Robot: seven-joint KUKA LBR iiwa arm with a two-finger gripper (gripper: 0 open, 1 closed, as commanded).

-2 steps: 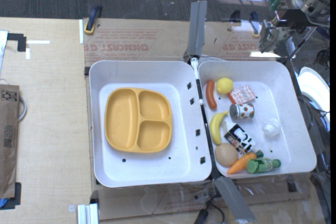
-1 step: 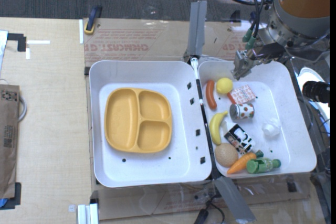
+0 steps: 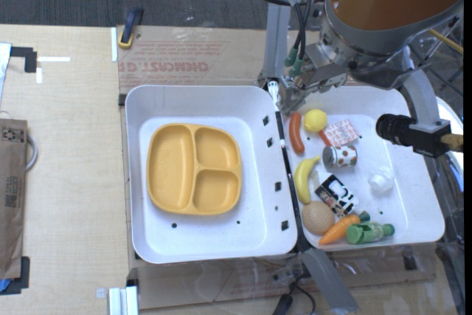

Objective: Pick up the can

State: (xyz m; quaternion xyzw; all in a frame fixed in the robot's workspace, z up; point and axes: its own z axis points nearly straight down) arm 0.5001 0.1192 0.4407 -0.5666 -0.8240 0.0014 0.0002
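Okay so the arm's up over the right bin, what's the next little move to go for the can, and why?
Probably shift the gripper toward the near side of the right bin until it is over the can, then descend. It hangs by the bin's far left corner, near the hot dog and lemon. The can lies on its side among the banana and a red-and-white packet, so a straight drop seems safest.

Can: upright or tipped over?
Tipped. The can lies on its side in the right bin, its round end facing left, beside the banana.
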